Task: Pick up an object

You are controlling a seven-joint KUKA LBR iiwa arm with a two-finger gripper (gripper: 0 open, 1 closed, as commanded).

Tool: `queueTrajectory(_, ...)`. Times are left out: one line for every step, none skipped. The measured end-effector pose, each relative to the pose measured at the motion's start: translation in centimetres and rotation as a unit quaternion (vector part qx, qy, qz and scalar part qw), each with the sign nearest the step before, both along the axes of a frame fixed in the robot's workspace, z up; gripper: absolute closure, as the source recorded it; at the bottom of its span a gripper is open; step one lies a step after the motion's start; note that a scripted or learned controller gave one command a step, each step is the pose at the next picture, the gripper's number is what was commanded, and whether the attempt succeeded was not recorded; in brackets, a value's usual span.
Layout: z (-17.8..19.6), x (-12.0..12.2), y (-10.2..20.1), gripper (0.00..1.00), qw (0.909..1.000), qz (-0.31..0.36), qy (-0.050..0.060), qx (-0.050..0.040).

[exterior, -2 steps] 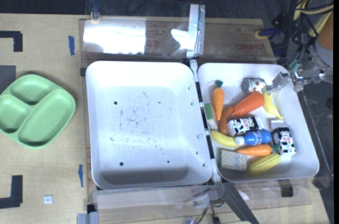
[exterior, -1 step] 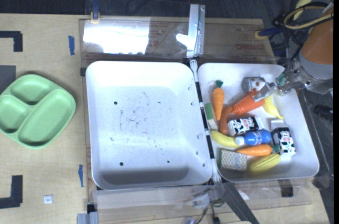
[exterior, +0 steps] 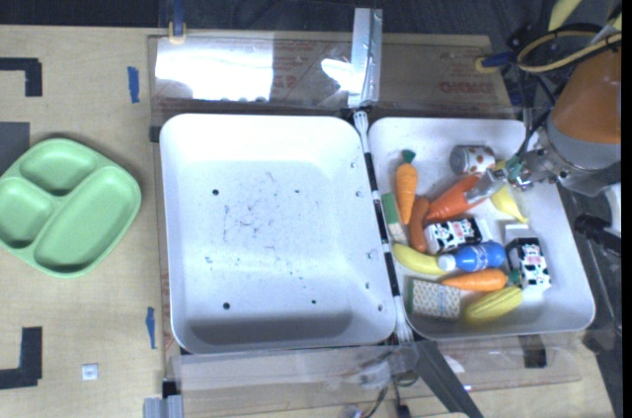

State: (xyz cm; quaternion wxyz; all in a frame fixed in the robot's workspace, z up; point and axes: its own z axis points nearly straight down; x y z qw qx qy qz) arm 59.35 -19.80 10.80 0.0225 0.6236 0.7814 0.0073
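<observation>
The right bin [exterior: 573,307] holds a heap of small items. Among them are an upright carrot [exterior: 406,185], a slanted carrot [exterior: 452,199], a silver can [exterior: 472,157], a yellow piece [exterior: 509,203], two cow-patterned boxes [exterior: 454,233] [exterior: 531,264], a blue bottle [exterior: 478,257], a banana [exterior: 419,260], a third carrot [exterior: 476,282] and another yellow fruit [exterior: 494,304]. The arm, with its orange band [exterior: 592,105], reaches in from the right. My gripper [exterior: 515,172] hangs low at the bin's upper right, close to the slanted carrot, the can and the yellow piece.
The left bin [exterior: 188,149] lies beside the right one, sharing a central rim. A green divided plate [exterior: 65,205] rests on the bench at far left. A clear plastic sheet [exterior: 262,60] stands behind the left bin. Cables and a yellow rod crowd the upper right.
</observation>
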Motion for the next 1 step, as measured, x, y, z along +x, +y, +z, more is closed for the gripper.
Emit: queueTrajectory(0.66, -0.85, 0.70, 0.00, 0.9998, 0.001, 0.020, 0.0075)
